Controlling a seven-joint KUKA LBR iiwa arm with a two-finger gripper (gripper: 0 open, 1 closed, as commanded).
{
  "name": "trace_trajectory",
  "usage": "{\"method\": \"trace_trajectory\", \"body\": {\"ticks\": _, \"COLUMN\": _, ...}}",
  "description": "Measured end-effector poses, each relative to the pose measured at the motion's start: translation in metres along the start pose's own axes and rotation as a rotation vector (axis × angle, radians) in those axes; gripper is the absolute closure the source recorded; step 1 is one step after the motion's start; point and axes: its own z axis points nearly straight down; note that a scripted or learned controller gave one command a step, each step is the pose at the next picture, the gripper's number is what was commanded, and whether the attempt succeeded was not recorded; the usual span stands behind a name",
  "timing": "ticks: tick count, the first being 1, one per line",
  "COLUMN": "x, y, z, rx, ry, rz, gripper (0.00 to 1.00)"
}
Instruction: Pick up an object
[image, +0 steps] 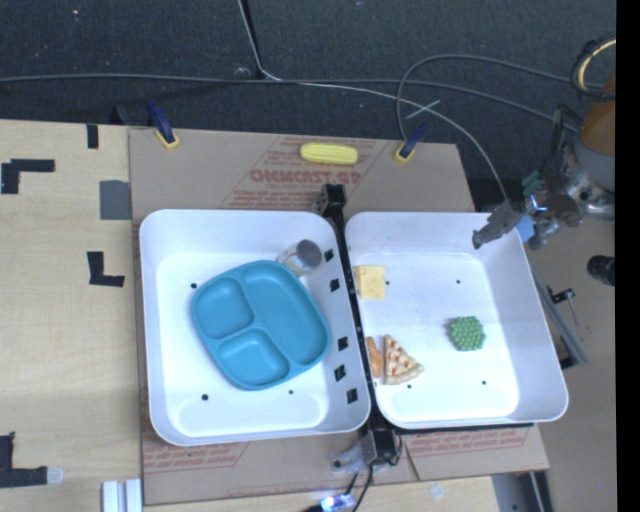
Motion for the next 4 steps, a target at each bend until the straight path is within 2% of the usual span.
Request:
{"method": "trace_trajectory", "body": {"ticks": 1, "x": 0.001, "y": 0.002, "z": -0.008, "rx": -0.012, "ry": -0.003, "rz": -0.004, "gripper": 0.0}}
{"method": "trace_trajectory", "body": {"ticks": 3, "x": 0.004, "y": 0.004, "z": 0.12, "rx": -0.005, "ry": -0.001, "rz": -0.004, "gripper": 0.0}}
{"method": "trace_trajectory", "body": {"ticks": 4, "x": 0.005, "y": 0.005, "z": 0.173, "rx": -0.012, "ry": -0.004, "rz": -0.005, "gripper": 0.0}}
